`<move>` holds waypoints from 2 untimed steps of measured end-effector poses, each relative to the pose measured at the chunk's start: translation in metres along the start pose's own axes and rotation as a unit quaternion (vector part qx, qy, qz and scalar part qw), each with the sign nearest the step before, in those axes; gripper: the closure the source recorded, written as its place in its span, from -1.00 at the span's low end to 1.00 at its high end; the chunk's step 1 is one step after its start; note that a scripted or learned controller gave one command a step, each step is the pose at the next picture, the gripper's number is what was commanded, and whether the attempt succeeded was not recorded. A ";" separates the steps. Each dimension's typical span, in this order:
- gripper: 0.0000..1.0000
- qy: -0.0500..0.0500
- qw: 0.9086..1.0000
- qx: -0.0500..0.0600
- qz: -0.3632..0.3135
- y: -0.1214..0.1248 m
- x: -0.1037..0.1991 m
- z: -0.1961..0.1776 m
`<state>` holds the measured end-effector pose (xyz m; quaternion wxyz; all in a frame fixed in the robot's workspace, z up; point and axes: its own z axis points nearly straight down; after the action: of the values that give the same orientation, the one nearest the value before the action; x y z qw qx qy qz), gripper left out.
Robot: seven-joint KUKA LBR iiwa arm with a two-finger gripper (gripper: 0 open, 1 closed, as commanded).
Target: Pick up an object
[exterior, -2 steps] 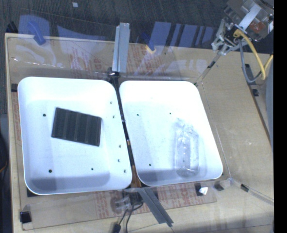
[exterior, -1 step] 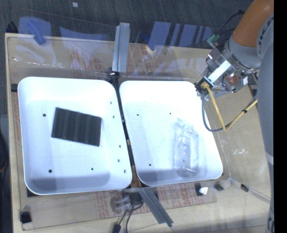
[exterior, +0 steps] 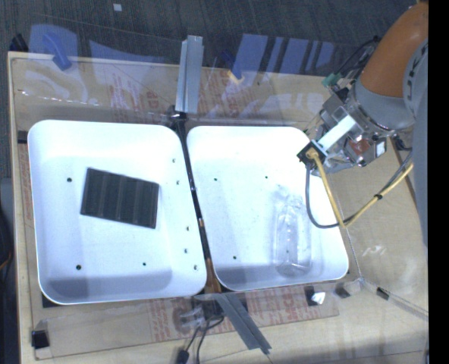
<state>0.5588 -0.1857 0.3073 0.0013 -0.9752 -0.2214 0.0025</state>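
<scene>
**While the hand waits off the corner, the pick is not yet begun**

Though the task asks only for one object, nothing is held, so the step in hand looks like the approach: choosing a target and getting over it.

The worktop (exterior: pixel 384 241) carries the right bin (exterior: pixel 232 218), which serves as the landmark here. The grey arm (exterior: pixel 403 51) with its orange band reaches in above and to the right of that bin's far right corner. The left bin (exterior: pixel 58 249) sits touching the right bin's left side.

A dark ribbed mat (exterior: pixel 120 197) lies flat in that left neighbour, well apart from the right bin's wall. A clear plastic bottle (exterior: pixel 291 233) lies on its side inside the right bin, near its right wall and toward the near edge, its neck pointing to the far side.

The hand (exterior: pixel 350 146) hangs just outside the right bin's far right corner, above the rim. I cannot tell how far open it is, and I see nothing in its hold.

The bottle is the closer candidate. My guess is that the next move calls for travel inward over the right bin, alignment across the bottle's narrow width, then descent. Being clear and round, it may roll or slip.
</scene>
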 end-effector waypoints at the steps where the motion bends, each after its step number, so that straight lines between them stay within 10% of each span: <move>1: 1.00 0.000 0.993 0.001 -0.121 0.014 0.003 0.022; 2: -1.00 0.000 0.993 0.001 -0.121 0.014 0.003 0.022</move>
<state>0.5675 -0.1967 0.2855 0.0025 -0.9411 -0.3381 0.0025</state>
